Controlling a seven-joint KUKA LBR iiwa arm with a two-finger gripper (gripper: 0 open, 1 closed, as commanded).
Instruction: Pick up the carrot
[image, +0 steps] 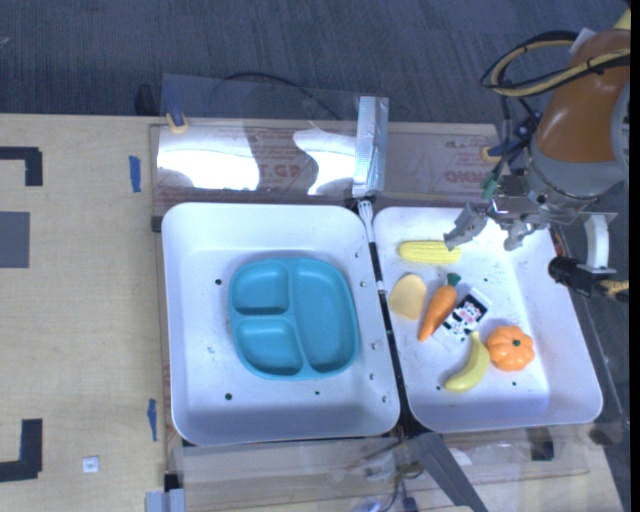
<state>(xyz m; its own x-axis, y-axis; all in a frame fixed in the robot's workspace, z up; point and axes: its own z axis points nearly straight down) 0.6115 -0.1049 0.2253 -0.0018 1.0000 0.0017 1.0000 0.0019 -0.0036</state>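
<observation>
Carrot (437, 311) lying in the right bin (570, 395), end effector (491, 229) above the bin's far side.

The carrot is a short orange cone with a small dark green top, tilted so the top points up-right and the tip down-left. It lies between a pale yellow chip-like piece (407, 296) and a black-and-white card (464, 316), near a corn cob (429, 252), a banana (468, 366) and a small orange pumpkin (510, 348). The end effector's fingers are spread, pinching nothing, apart from the carrot. The left bin (190, 400) holds a blue divided plate (293, 316).
</observation>
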